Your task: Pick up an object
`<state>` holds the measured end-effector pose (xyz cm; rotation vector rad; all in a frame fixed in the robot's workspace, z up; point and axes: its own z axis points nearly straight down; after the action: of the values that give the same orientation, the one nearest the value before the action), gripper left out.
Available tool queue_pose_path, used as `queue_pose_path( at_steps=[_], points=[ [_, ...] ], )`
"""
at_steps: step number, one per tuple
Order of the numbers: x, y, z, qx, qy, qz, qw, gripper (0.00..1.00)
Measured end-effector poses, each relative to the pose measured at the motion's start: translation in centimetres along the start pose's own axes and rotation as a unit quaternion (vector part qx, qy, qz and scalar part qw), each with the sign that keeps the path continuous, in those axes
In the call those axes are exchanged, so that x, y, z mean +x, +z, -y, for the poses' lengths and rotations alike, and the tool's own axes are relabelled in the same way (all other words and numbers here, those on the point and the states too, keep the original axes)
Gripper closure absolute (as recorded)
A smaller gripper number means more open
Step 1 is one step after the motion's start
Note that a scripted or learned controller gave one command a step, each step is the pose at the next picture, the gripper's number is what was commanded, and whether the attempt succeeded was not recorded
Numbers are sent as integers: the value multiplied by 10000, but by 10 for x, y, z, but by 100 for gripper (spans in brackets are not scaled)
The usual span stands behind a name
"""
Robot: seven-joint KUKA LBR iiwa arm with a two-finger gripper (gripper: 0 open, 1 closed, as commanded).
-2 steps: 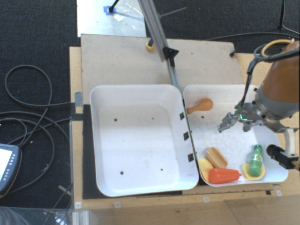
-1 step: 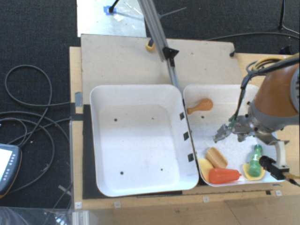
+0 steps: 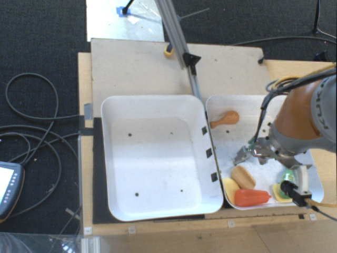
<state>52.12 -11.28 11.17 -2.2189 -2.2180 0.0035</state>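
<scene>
Now we're hovering the tool [image 3: 246, 155] in the right bin [image 3: 316, 186], fingers seemingly parted and holding nothing. We're eyeing the bread roll [image 3: 244, 177] lying just below it, long axis slanting toward the red pepper [image 3: 251, 197].

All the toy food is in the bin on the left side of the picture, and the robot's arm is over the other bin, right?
Not quite. The camera view shows the toy food, like the red pepper and the bread roll, in the right bin. The arm hangs over that same bin, with its gripper just above the roll.
</scene>
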Motion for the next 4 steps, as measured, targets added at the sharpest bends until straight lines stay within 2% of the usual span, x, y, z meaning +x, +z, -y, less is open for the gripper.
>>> queue_pose_path(
  at_steps=[1,2,4],
  points=[
    [0,22,0,-13,-1,2,10000,0],
    [0,10,-1,-35,0,6,10000,100],
    [-7,-92,7,-61,-23,16,10000,100]
  ],
)
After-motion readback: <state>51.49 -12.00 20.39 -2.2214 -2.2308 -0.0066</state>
